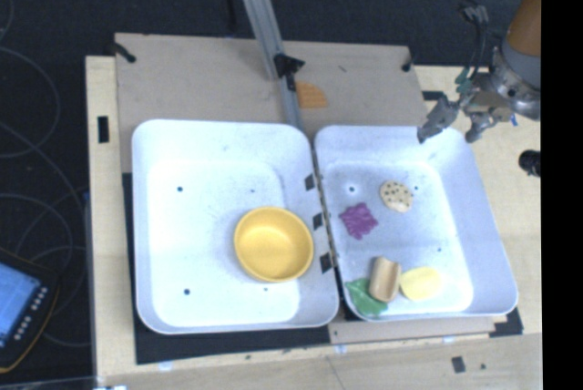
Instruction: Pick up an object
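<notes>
Your hand [453, 126] hovers over the right bin's [487, 224] far edge, fingers apart, holding nothing. The cookie [396, 195] lies nearest, with clear space around it. Centre above it, descend straight, and close only once both fingers straddle it.

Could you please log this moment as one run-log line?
gripper: open, above right bin far corner | holding: nothing | yellow bowl: left bin
</notes>
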Robot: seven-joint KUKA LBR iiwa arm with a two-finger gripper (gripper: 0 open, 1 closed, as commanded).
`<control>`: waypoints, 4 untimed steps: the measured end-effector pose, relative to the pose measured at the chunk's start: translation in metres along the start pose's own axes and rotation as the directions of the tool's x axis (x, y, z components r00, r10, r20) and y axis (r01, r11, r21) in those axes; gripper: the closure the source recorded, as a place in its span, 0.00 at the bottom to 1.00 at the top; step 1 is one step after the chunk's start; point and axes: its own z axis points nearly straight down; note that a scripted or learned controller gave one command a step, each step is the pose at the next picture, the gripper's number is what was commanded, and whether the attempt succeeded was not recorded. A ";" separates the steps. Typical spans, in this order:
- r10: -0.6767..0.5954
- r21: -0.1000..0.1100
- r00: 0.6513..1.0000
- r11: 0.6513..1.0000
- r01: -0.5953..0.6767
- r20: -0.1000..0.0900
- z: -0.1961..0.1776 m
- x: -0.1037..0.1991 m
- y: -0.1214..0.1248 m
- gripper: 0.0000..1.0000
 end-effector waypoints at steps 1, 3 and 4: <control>0.000 0.000 1.000 1.000 0.000 0.001 0.000 0.000 0.000 0.00; 0.005 0.006 1.000 1.000 -0.005 0.001 0.098 -0.009 -0.013 0.00; 0.006 0.005 1.000 1.000 -0.006 0.001 0.141 -0.013 -0.016 0.00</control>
